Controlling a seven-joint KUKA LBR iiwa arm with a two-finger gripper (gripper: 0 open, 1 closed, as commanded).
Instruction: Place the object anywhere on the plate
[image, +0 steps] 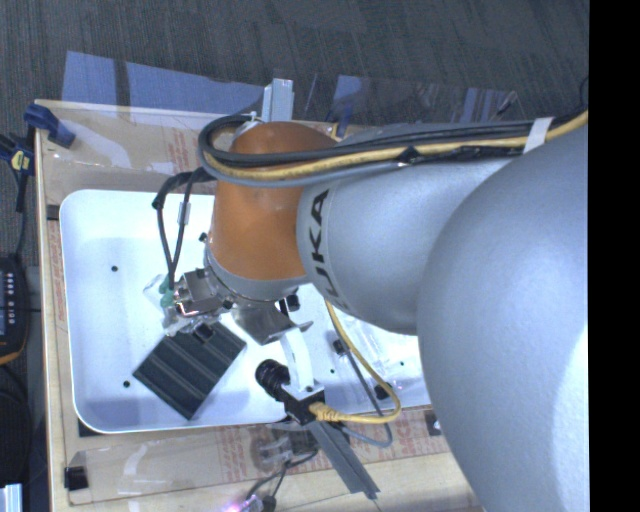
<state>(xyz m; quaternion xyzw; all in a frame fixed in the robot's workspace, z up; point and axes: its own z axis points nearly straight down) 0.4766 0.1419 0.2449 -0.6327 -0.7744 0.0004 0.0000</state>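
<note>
- camera view: the arm (440, 250) hangs low over the left bin (90, 300), its gripper (190, 305) just above a dark ribbed object (190, 370).
- finger state: cannot tell.
- judgement: no plate is identifiable; object lies in the bin, placement not yet done.

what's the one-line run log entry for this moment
arm: over left bin | gripper: beside dark ridged block | grasp: unclear

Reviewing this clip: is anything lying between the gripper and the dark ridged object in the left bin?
Nothing visible does. The gripper hangs right at the upper edge of the dark ridged object in the left bin, with only white floor around. The arm covers whatever lies to the right.
</note>
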